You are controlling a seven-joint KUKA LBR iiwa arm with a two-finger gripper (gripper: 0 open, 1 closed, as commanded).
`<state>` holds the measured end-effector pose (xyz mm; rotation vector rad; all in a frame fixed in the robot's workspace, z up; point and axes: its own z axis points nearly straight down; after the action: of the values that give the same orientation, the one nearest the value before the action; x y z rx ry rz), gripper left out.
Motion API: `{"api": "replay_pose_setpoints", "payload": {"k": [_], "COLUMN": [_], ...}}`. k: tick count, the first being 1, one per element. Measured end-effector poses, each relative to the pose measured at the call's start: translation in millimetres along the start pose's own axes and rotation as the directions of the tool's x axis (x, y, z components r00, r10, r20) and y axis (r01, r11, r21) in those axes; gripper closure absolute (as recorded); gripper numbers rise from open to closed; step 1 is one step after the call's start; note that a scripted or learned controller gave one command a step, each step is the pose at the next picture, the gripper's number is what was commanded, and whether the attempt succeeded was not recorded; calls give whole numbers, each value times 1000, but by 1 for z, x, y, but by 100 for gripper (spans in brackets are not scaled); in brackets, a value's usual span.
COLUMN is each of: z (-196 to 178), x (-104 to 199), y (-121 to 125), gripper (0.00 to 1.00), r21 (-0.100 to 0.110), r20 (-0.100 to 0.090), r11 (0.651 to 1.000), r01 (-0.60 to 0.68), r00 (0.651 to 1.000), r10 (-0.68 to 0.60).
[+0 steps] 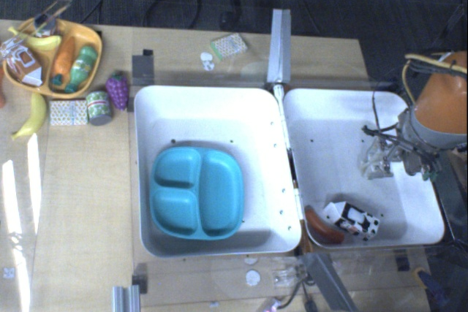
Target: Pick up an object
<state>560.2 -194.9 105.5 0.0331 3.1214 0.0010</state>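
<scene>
Black-and-white toy (356, 220), probably light and stiff, lower right of frame: grasp its narrow middle. Gripper (380, 161) above; fingers' spread I cannot tell.

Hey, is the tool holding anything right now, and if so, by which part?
Cannot be told. The tool hangs over the right bin, apart from the black-and-white object and the brown object near the bin's front edge.

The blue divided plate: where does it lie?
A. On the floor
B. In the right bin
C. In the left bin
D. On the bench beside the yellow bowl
C: the blue divided plate rests on the floor of the left bin.
</scene>
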Motion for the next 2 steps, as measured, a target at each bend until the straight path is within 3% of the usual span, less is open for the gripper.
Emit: {"api": "replay_pose_setpoints", "payload": {"k": [1, 2], "z": [0, -10], "x": [0, -3], "y": [0, 2], "gripper": [0, 100], "r21": [0, -1], "r20": [0, 7], "r11": [1000, 1000], "r01": [0, 4], "r00": [1000, 1000], "r10": [0, -4]}}
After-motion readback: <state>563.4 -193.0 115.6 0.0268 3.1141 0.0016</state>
